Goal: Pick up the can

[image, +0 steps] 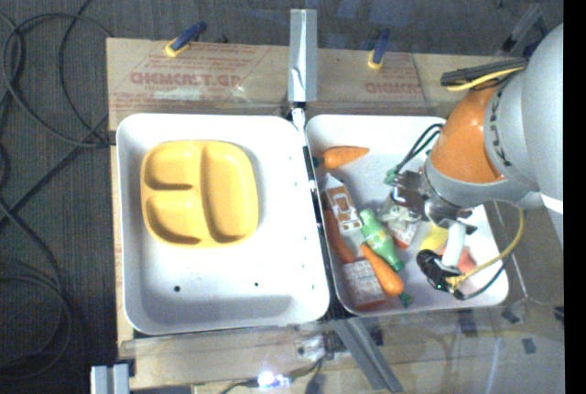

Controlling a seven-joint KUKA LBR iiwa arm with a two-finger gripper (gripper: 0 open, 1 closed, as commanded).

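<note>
Tool (423,216) low in right bin (494,296), grip state hidden.
Can (342,209) at its 9 o'clock, touching green bottle (378,236) and carrot (382,268); yellow plate (200,191) in left bin (146,291).

A reddish-brown cylindrical metal can (360,280) with a pale label lies on its side in the right-hand white bin (499,296). It rests on the bin's floor close to the front edge, toward the front-left corner, its long axis slanting slightly.

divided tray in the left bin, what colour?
Yellow: the divided tray shows plainly in the camera view, in the left bin.
</note>
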